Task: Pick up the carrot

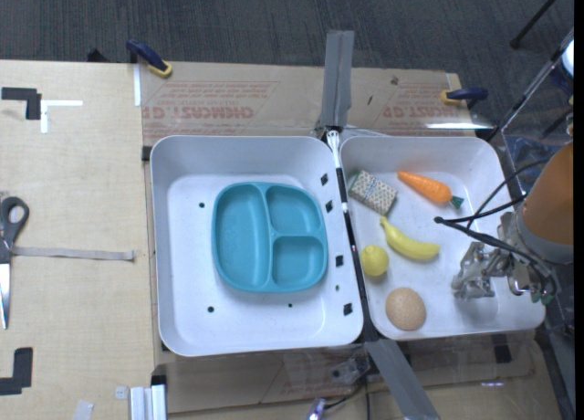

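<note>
An orange carrot [425, 187] with a small green tip lies in the far part of the right bin [474, 155], pointing down to the right. My gripper [474, 278] hangs low at that bin's near right side, well below the carrot and apart from it. Nothing shows between its metal fingers. The arm's orange band sits at the view's right edge, just above the gripper.
In the right bin also lie a patterned sponge block [372, 191], a banana [409, 242], a lemon [374, 259] and a tan egg-shaped ball [405, 309]. A teal divided plate [270, 236] rests in the left bin [173, 226]. Scissors [9, 245] lie on the bench at far left.
</note>
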You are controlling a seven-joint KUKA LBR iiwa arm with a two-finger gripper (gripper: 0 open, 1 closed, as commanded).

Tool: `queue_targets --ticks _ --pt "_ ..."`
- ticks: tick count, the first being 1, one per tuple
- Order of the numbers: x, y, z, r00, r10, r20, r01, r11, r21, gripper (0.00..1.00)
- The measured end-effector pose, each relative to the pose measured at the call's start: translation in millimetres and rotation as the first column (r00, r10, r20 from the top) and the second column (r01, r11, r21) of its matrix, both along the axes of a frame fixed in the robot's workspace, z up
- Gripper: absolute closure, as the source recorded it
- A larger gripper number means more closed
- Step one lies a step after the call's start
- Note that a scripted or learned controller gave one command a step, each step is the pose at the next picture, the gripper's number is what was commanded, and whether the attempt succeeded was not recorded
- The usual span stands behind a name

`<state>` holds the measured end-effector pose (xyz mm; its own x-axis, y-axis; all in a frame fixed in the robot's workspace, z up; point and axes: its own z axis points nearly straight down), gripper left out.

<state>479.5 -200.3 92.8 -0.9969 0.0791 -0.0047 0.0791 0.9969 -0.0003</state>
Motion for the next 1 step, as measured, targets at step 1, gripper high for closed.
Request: queue_targets --ticks 1 --pt "0.0 0.1 0.0 1.000 0.001 0.000 -0.001 1.000 0.000 0.00"
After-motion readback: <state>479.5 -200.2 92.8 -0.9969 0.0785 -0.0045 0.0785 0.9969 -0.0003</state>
